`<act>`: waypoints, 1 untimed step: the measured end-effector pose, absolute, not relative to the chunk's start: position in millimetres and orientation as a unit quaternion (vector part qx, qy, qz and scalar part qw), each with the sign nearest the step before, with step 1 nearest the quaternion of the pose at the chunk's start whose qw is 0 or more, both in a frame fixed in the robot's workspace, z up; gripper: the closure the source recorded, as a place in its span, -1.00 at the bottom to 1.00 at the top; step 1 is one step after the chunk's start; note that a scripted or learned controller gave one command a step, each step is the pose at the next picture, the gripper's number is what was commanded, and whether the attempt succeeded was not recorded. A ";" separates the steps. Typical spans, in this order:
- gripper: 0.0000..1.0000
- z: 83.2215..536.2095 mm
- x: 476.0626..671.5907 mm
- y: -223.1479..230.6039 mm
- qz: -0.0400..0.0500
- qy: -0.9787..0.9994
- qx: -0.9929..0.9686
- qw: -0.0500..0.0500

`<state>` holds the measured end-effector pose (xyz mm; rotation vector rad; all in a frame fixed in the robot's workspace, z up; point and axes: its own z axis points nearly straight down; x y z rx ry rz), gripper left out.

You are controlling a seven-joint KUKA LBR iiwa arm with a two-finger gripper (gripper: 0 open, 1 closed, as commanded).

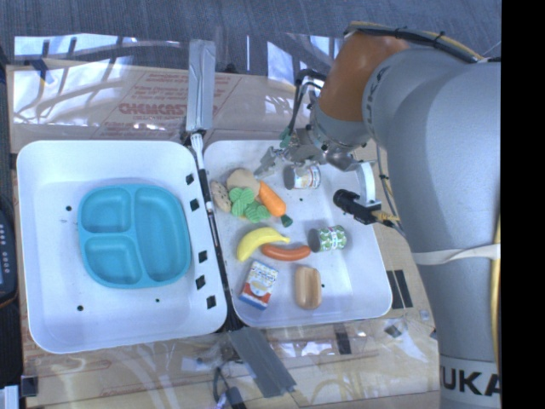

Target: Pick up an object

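Arm (426,135) bent over right bin (375,279), jaws (300,175) approx. above toys.

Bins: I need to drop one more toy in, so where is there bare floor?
The left bin has bare floor all round the blue divided plate. The right bin is crowded through its middle, from the carrot to the banana; a free patch lies right of the bread roll.

Glossy plastic tray (134,235) — smooth white bins (51,309)
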<state>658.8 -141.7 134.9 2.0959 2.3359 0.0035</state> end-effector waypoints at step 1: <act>-1.00 99.7 640.1 -130.2 0.004 0.741 0.671 0.005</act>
